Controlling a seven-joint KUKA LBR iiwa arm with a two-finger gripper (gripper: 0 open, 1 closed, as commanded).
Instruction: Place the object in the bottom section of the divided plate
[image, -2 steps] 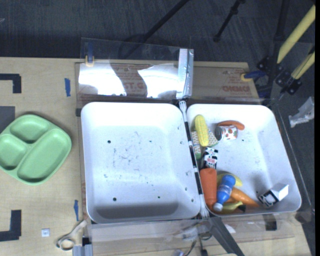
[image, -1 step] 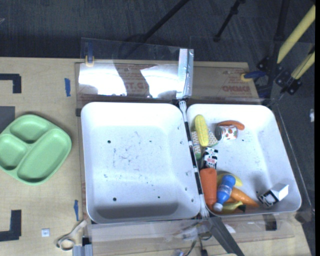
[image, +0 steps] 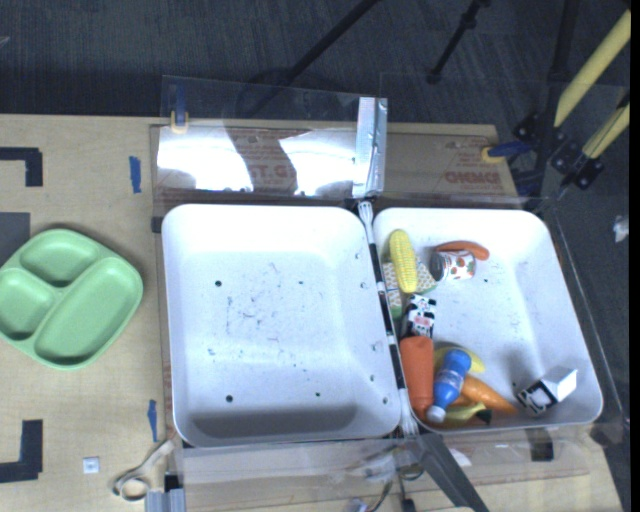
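Near edge of tabletop (image: 100, 180): a pale looped item (image: 132, 482) is seen at the front left corner; what it is cannot be told.
Right bin (image: 520, 300): all the small things are gathered here, mostly along its left wall and front.
Front of right bin: an orange carrot-shaped toy (image: 417, 365) is placed upright against the left wall; a blue bottle (image: 449, 378) is leaned just beside it, over a yellow piece (image: 471, 360) and an orange piece (image: 490, 396).
Front right corner: a small white and black box (image: 546, 391) is set apart from the others.
Middle of left wall: a small black and white figure (image: 422, 316) is seen, and behind it a yellow corn cob (image: 402, 262).
Back of right bin: a white cup with red spots (image: 457, 266) is laid near the corn cob, touching an orange-red item (image: 463, 248).
Left bin (image: 265, 300): faint marks are seen on its floor.
Divided plate (image: 22, 300): green, placed on the tabletop well to the left of the left bin; its large bottom section (image: 88, 308) is turned toward the bins.
Task's object: which toy is meant cannot be told; every toy is in the right bin, well apart from the divided plate.
Jaws: whether released or clenched cannot be told.
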